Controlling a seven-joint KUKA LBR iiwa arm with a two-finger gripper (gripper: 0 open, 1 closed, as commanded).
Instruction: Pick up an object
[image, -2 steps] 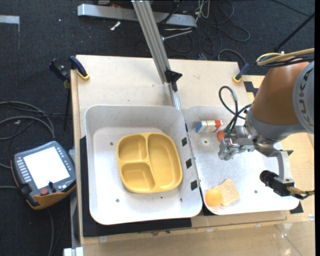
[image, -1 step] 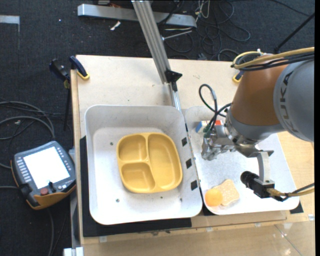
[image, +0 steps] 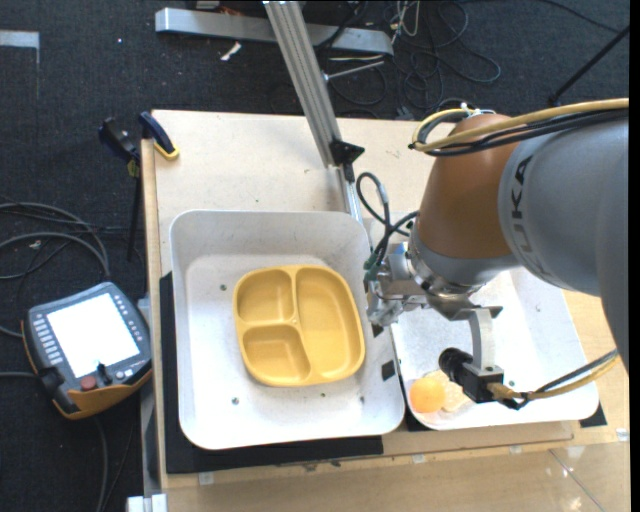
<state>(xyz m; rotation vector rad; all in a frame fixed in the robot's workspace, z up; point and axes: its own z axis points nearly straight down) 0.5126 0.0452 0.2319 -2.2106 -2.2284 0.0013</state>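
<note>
Yellow divided plate (image: 300, 325) is lying in the left bin (image: 200, 290); an orange rounded object (image: 430, 393) is sitting near-left in the right bin (image: 545, 335). Claw (image: 383, 308) is hovering over the bins' shared edge, its grip state impossible to tell.

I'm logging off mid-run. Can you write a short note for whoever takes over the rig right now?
Gripper: over the left edge of the right bin, beside the wall shared with the left bin. The wrist hides it, so its state cannot be told; no object is seen in it.
Things: a yellow divided plate lies flat in the left bin. A small orange-yellow object sits in the near left corner of the right bin.
Done: nothing visibly picked.
Left: grasp one object and lift it out.
</note>
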